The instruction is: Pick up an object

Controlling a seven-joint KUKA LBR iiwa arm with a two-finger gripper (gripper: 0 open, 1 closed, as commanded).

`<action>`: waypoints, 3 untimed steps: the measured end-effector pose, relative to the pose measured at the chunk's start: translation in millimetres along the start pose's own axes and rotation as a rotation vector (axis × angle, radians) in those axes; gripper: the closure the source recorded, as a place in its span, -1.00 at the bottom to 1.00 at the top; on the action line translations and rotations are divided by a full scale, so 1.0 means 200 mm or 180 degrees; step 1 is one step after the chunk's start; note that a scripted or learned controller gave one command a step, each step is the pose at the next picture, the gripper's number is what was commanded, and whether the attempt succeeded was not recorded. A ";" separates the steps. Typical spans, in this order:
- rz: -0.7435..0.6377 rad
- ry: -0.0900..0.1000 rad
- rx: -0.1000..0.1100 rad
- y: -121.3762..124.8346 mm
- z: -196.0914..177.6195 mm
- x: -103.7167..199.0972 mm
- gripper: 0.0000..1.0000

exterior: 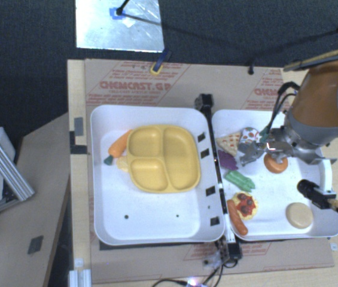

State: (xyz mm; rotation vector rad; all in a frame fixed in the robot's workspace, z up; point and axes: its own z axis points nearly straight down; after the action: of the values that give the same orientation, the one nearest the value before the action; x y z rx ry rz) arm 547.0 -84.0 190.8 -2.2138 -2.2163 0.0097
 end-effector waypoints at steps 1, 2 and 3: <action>-0.0006 -0.0005 -0.0038 0.01 -0.03 0.00 -1.00; -0.0001 -0.0004 -0.0023 0.04 0.28 0.01 -1.00; 0.0000 -0.0006 -0.0054 0.05 0.46 0.01 -1.00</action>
State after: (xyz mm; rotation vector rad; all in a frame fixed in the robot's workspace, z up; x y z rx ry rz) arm 556.8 -82.6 98.3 -2.2232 -2.2258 -0.0069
